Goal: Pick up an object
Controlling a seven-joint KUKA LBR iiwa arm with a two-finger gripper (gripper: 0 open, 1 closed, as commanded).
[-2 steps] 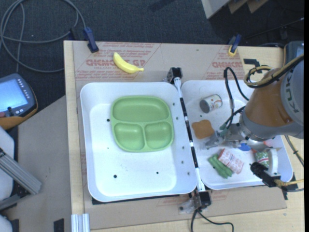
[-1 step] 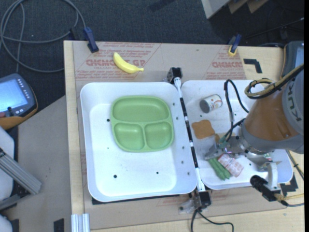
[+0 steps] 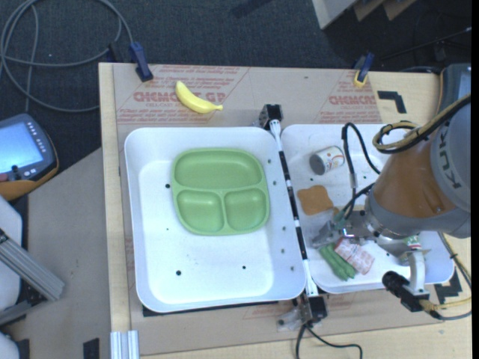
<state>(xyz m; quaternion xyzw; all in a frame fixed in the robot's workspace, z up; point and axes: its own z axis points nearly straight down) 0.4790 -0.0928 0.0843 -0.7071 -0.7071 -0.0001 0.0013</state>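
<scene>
Arm (image 3: pixel 419 178) bulk, grey with an orange band, covered much of the right bin (image 3: pixel 329 142) and ran past the frame's right edge. Its pincer (image 3: pixel 334 232) hung low over that bin's near half; whether the fingers were parted or closed could not be told, and nothing could be seen between them. Just under the pincer lay a green pod (image 3: pixel 336 262), its long axis slanting from upper left to lower right, touching a pink-and-white packet (image 3: pixel 355 256) beside it; the packet's far end was partly hidden by the wrist. A brown square (image 3: pixel 314 199) lay just above the pincer, and a small can (image 3: pixel 325 160) lay on its side near the bin's far wall, open end toward the left. The left bin (image 3: pixel 150 223) held a green divided plate (image 3: pixel 221 191), long axis left to right. A banana (image 3: pixel 196 99) rested on the cardboard-covered worktop (image 3: pixel 247 88) behind the bins. Dark carpet (image 3: pixel 224 21) and looped cable (image 3: pixel 67 21) surrounded the worktop; a lit screen (image 3: pixel 22 152) was cut off at left.
</scene>
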